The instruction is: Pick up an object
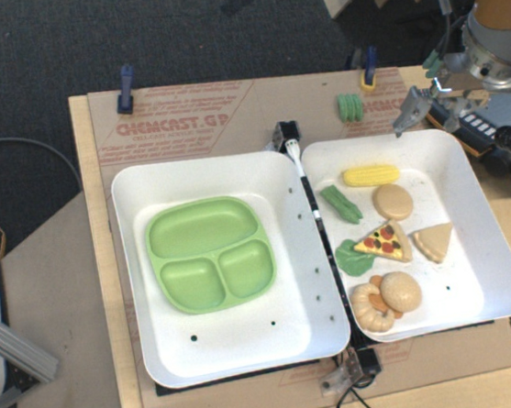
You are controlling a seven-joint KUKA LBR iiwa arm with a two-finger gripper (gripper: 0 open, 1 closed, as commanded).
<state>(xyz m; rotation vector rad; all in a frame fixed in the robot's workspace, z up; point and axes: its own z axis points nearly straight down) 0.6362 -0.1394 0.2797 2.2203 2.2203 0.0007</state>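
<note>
Gripper [408,115] above right bin's [479,217] far rim, grasp state indiscernible; crowded toys, e.g. pizza [382,242], risk a glancing miss.

A brown board [181,124] carries two white bins [142,258] and a small green piece [350,107].

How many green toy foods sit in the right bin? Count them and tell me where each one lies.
2. A long green pod lies by the bin's left wall, below the corn. A leafy green piece sits partly under the pizza slice. More may hide beneath others.
</note>
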